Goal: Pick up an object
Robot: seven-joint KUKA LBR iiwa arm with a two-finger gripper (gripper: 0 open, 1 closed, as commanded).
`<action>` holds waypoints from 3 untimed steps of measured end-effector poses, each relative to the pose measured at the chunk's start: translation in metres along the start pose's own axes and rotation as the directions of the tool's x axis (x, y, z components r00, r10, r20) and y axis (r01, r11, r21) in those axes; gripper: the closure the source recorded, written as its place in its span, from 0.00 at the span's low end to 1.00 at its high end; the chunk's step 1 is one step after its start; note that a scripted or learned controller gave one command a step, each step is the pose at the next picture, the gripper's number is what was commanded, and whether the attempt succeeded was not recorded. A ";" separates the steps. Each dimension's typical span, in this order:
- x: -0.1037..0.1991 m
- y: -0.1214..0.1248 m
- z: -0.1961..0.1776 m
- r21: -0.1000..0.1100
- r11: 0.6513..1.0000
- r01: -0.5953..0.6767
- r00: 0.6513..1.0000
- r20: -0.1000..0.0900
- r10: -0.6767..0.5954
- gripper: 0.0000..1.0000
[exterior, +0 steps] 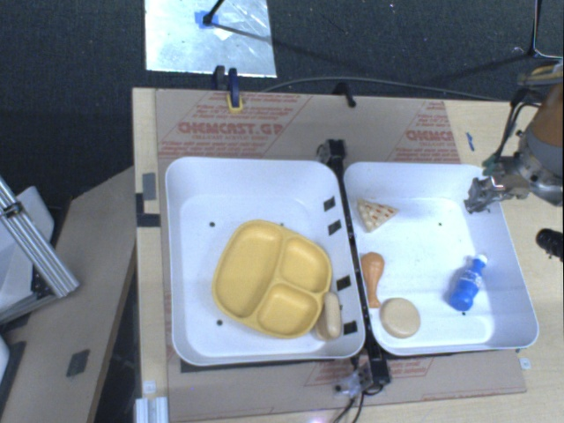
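Tool point(480, 194) at right bin point(511, 263) far rim, jaw state unclear; blue bottle point(467, 283) lies apart, nearer camera.

Left bin point(189, 236): divided tray point(273, 276) in middle, bread roll point(330, 315) touching it at 4 o'clock. Right bin point(511, 280): pizza slice point(376, 213) at 10, drumstick point(373, 276) and bun point(400, 317) around 7-8, bottle point(467, 282) at 4.
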State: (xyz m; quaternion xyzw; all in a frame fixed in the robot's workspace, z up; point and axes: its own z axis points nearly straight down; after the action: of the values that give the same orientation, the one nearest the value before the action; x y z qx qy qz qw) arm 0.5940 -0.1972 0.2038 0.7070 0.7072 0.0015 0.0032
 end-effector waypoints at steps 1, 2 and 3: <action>-0.001 0.002 -0.050 -0.001 1.000 0.004 1.000 0.000 -0.004 1.00; 0.062 0.013 -0.042 0.004 1.000 0.009 1.000 -0.004 -0.009 1.00; 0.110 0.029 -0.031 0.004 1.000 0.008 1.000 -0.003 -0.008 1.00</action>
State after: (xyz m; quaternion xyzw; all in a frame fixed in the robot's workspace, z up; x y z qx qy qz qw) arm 0.6225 -0.0869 0.2345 0.7040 0.7102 0.0012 0.0006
